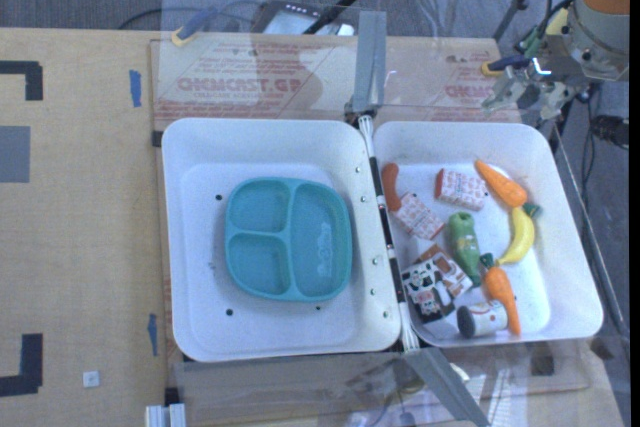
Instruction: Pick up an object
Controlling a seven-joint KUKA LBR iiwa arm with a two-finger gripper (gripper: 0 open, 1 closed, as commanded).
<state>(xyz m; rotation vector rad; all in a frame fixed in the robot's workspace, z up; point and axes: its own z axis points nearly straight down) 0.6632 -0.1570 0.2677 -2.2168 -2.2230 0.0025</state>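
The right bin [570,245] holds several toy foods: a carrot [499,183], a banana [520,234], a green bottle-like piece [465,243], a red-and-white packet [460,187], a second packet [418,215], an orange sausage [390,184], another carrot [502,296], a small can [480,319] and a black-and-white carton [424,291]. My gripper [524,99] hangs above the far right corner of that bin, well clear of the objects. It is open with nothing between its fingers.
The left bin [190,215] holds a teal divided plate [288,240]. A grey divider bar [368,65] rises behind the seam between the bins. Cables and a stand leg lie to the right of the right bin.
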